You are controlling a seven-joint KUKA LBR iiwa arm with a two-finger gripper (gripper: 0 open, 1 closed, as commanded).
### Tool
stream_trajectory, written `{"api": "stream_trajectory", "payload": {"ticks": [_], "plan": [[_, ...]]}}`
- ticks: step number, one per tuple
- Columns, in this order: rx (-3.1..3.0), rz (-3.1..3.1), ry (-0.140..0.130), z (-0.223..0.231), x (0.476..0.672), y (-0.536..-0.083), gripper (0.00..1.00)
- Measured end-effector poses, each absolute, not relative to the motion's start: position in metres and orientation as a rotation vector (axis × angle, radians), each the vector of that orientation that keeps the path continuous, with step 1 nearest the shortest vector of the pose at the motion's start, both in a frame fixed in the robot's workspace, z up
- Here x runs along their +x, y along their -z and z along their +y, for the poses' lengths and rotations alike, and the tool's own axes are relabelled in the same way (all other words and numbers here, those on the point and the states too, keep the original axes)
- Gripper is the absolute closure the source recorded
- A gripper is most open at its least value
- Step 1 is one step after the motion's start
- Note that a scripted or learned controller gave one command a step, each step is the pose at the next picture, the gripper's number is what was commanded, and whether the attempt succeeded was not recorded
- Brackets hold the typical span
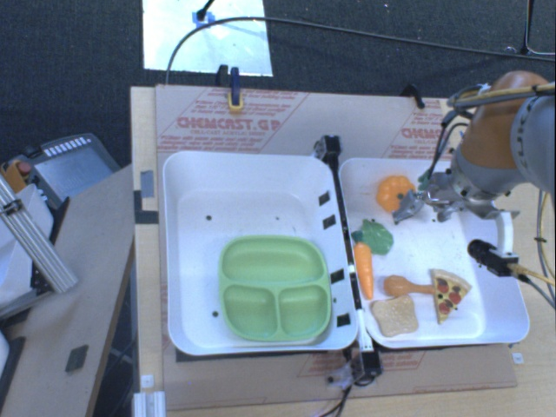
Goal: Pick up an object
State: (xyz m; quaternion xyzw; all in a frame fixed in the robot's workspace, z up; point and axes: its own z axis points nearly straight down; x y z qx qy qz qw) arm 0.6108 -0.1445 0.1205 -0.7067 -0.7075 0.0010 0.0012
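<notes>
The right bin (508,320) holds several toy foods. An orange pumpkin-like piece (393,190) lies at its back left. In front of that are a green broccoli (375,235) and a carrot (363,269) along the left wall. A drumstick (407,286), a slice of toast (396,315) and a pizza slice (449,292) lie near the front. My gripper (427,208) hangs over the back of this bin, just right of the orange piece. Its fingers are spread open with bare bin floor between them.
The left bin (200,189) holds a green three-compartment plate (276,287) at its front. A black connector on a cable (491,257) hangs from the arm over the right bin's right side. The divider between the bins (340,233) carries black clips.
</notes>
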Motion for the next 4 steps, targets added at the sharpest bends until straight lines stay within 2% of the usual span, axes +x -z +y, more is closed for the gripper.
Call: {"api": "stream_trajectory", "payload": {"ticks": [1, 2, 3, 4], "plan": [[-2.22, -2.222, -0.001, -0.144, 0.611, -0.083, 0.0], [-2.223, -2.226, 0.004, -0.144, 0.613, -0.096, 1.0], [-2.22, -2.228, 0.005, -0.142, 0.612, -0.14, 1.0], [-2.223, -2.231, 0.008, -0.144, 0.619, -0.204, 1.0]]}}
